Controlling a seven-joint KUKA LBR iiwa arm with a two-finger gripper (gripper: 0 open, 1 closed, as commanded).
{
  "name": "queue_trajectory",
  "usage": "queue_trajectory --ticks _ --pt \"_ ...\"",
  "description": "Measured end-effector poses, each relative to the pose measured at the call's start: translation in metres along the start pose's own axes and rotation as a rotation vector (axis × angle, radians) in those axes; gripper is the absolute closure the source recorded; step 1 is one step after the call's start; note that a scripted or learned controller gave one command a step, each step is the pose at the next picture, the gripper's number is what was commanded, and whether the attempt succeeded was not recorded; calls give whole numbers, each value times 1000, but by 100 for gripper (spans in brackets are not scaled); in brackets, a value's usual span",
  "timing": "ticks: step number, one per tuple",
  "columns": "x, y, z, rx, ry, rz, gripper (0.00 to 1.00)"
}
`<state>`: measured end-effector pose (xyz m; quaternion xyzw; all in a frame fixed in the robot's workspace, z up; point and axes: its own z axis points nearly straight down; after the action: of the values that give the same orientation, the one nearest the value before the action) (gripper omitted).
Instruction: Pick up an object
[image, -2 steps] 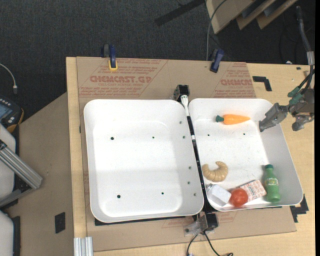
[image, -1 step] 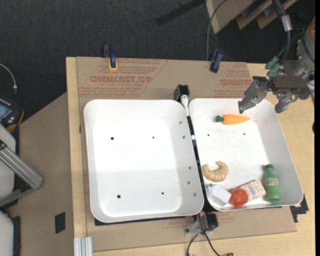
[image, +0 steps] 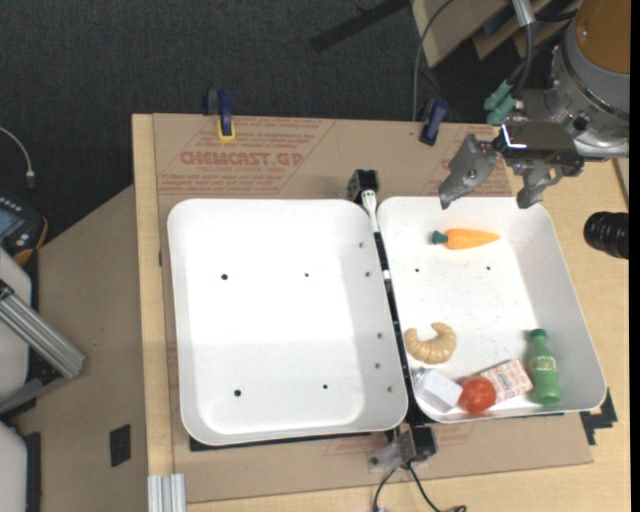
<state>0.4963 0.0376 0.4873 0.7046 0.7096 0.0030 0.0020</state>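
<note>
So the grey two-finger gripper hangs with its fingers spread wide and nothing between them, just above the small orange plastic carrot with a green tip. The carrot lies flat near the far rim of the right-hand shallow white bin. It looks light, stiff and a bit slick, so I'd pinch across its thick middle, not the tapered end, or it'll probably squirt out

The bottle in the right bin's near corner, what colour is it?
Green, with a pale label; the bottle shows best in the camera view, lying by the right bin's near right corner.
</note>
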Motion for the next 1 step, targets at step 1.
queue_trajectory --ticks 1 --pt "69 -12 -51 0 2 -2 0"
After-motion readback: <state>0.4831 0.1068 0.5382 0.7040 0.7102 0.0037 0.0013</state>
